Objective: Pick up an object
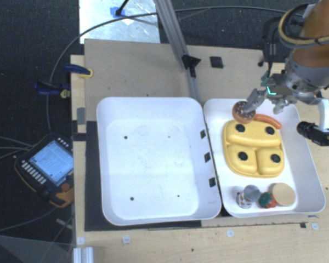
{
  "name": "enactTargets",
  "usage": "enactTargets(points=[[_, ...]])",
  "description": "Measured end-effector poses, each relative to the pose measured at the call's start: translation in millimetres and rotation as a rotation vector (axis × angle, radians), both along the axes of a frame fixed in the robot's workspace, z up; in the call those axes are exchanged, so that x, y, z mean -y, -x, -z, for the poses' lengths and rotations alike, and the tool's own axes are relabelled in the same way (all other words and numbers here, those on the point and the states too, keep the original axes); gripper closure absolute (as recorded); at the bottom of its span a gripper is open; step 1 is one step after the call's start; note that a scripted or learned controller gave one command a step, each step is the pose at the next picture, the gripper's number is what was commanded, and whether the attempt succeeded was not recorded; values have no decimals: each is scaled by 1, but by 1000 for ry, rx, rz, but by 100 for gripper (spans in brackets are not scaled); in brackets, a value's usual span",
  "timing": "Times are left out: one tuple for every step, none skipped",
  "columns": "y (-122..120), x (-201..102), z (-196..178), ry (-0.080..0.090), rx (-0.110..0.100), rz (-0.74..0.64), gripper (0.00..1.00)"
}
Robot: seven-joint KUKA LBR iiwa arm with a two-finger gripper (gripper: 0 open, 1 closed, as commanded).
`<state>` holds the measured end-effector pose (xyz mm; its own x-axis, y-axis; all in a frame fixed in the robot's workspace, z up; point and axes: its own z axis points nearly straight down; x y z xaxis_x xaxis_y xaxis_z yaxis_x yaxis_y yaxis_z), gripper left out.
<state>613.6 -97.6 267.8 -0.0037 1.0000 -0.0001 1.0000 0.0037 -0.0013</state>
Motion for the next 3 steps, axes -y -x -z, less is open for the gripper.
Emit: enactTargets(points=[[-1,0,-1,0,3,0,0],[-7,2,42,1,1,2,0],[-7,13,93,1,-1,3,0]])
